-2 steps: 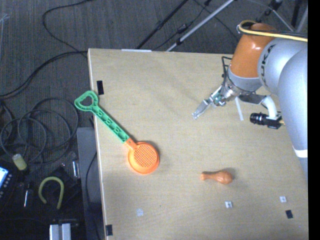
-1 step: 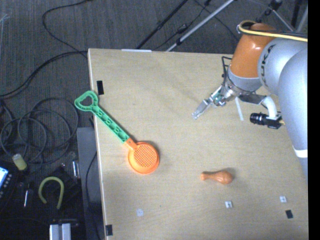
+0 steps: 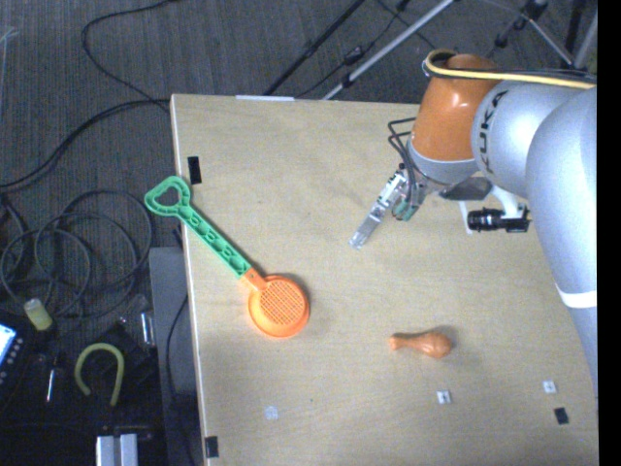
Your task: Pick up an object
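gripper [image 3: 372, 227] sits above and right of the strainer [image 3: 243, 267], can't tell its state, nothing visibly held. Orange drumstick toy [image 3: 423, 343] lies right of strainer. Risk: descent lands between both objects, grabs air

The arm [image 3: 543, 153] runs out of the picture at the right edge, so its base is cut off. The tool [image 3: 374, 223] is small and blurred; its tip cannot be made out. The worktop [image 3: 388, 289] is cropped along the near edge. On the floor at the left, a small lit device [image 3: 6, 348] is cut off by the picture's left edge.
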